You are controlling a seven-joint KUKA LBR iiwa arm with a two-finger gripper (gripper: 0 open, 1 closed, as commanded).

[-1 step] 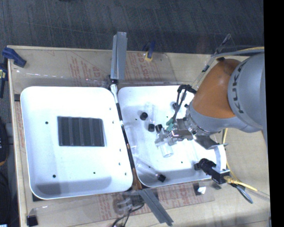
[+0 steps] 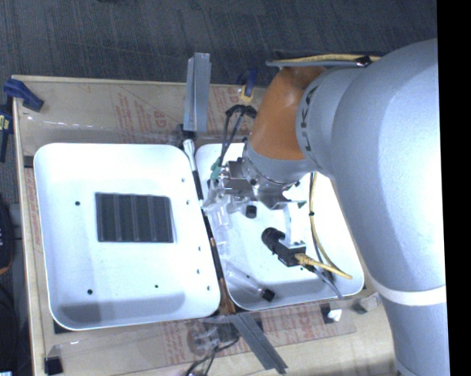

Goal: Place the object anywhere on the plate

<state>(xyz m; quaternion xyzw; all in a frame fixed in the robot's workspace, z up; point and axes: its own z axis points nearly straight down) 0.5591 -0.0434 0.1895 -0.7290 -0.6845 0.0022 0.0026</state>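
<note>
End effector (image 2: 234, 193) lowered into right bin (image 2: 343, 276), near its left wall, beside left bin (image 2: 65, 174). Finger opening and contents: cannot tell, blurred and hidden under wrist. Dark ribbed plate (image 2: 135, 218) flat in left bin. Task object: not identifiable.

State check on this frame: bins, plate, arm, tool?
left bin: flat on the bench, holds the plate.
dark ribbed plate: lying flat, nothing on it.
right bin: partly covered by the arm.
arm: reaching over the right bin.
tool: low by the right bin's left wall.
</note>
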